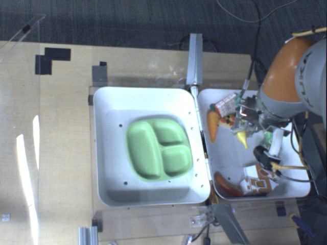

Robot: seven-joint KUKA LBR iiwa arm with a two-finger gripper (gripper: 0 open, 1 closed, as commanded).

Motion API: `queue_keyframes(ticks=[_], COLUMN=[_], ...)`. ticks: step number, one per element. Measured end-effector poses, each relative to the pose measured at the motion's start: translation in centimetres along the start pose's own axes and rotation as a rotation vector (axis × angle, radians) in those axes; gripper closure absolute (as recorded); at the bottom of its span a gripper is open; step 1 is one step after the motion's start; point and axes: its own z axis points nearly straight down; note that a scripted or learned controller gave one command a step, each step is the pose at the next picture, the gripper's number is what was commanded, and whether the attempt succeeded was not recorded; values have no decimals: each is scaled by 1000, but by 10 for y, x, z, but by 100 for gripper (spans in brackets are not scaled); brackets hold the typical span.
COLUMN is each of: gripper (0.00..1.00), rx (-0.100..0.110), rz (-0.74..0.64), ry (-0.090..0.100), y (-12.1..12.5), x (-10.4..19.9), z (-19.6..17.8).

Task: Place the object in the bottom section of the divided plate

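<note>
A green divided plate (158, 148) lies in the left white bin (110, 137); it has one long section on the left and two smaller ones on the right, and nothing lies in them. My gripper (244, 119) hangs over the upper part of the right bin (301, 190). It is just above a yellow piece (242, 138) and beside a small red and white carton (225, 106). An orange carrot (212, 125) lies close to the bin's left wall. I see no object between the gripper and the plate.
A dark red sausage (228, 186) and a brown and white carton (257, 180) rest near the right bin's front edge. A small green item (267, 135) sits under the wrist. A metal divider (194, 60) runs between the bins.
</note>
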Motion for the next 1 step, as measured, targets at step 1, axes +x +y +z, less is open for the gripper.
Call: queue_keyframes(ticks=[1], gripper=[100], rx=[0], rz=[-338], ry=[2], y=[14], x=[14], z=[14])
